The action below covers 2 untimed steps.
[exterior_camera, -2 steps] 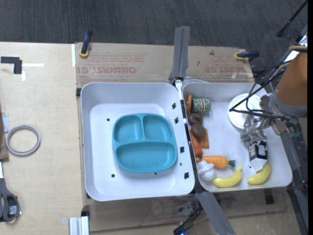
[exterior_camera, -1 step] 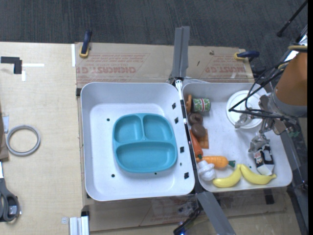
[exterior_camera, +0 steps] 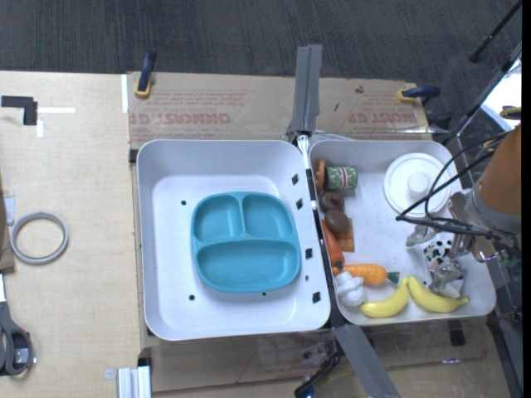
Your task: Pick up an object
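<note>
Reached in from the right and hung the gripper [exterior_camera: 446,270] low in the right bin [exterior_camera: 373,222], just above a yellow banana [exterior_camera: 433,299], likely to grab that one. Could not tell if open or shut. Kept the blue plate [exterior_camera: 246,241] alone next door.
</note>
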### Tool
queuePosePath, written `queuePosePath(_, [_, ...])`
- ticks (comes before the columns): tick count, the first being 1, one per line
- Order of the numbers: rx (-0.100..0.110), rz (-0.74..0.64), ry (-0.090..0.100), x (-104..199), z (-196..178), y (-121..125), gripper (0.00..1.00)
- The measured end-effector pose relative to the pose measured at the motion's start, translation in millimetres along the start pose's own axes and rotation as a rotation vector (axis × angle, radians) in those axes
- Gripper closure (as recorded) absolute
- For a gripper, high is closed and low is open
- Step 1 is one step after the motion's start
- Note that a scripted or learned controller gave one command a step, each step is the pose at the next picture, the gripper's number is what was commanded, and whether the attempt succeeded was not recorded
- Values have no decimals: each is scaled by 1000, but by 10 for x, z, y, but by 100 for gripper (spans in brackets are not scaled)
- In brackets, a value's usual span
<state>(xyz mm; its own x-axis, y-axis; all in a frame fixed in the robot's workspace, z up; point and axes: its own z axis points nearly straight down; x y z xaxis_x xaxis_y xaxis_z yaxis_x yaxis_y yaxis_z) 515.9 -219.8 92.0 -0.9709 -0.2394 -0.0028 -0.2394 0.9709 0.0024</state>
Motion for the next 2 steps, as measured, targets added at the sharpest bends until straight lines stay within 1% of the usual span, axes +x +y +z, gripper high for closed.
queuePosePath(1, [7, 25, -13, 80, -32, 532, 0])
queuePosePath(2, [9, -179, -15, -116, -35, 1234, 0])
